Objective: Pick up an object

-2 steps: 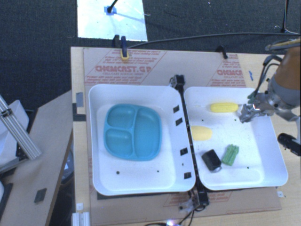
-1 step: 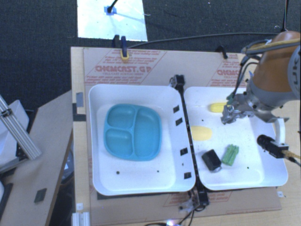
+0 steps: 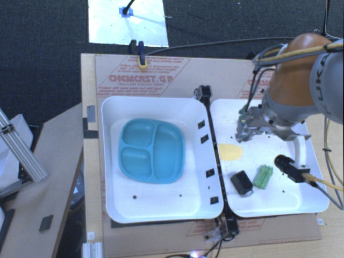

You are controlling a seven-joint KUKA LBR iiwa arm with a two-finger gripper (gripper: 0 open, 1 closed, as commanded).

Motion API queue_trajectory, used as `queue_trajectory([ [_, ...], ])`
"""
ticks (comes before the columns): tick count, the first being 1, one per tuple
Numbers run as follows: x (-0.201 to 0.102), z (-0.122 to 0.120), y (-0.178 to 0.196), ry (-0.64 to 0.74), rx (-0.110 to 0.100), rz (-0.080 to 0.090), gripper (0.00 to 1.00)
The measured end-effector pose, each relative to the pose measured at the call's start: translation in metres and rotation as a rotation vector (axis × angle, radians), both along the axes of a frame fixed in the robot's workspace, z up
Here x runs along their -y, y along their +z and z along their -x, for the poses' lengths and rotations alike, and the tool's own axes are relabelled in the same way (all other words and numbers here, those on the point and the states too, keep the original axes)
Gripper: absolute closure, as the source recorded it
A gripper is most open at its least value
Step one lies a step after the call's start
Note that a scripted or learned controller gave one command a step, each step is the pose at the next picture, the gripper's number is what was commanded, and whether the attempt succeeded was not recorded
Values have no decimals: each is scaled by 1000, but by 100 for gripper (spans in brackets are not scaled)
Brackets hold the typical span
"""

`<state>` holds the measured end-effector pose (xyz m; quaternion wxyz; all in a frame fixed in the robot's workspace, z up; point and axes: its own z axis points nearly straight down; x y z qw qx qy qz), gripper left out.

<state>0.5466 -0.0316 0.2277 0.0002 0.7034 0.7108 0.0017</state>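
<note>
The right bin [image 3: 301, 200] holds a flat yellow piece [image 3: 230, 152] near its left wall, a small black block [image 3: 242, 183] toward the front, and a green ridged piece [image 3: 263, 177] beside the block. My gripper [image 3: 243, 131] hangs over the upper left part of this bin, just above and to the right of the yellow piece. Nothing shows between its fingers. The wrist and orange band [image 3: 293, 79] hide the bin's far right part.
The left bin [image 3: 115, 198] holds a blue divided plate [image 3: 151, 150]. A black hinge strip [image 3: 211, 149] runs between the two bins. A black cylindrical part [image 3: 290, 169] with cables sticks out of the arm over the right bin's right side.
</note>
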Motion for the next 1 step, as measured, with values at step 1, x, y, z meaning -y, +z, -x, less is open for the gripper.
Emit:
queue_trajectory([
  [1,-56,-9,-3,-1,-1,0,100],
])
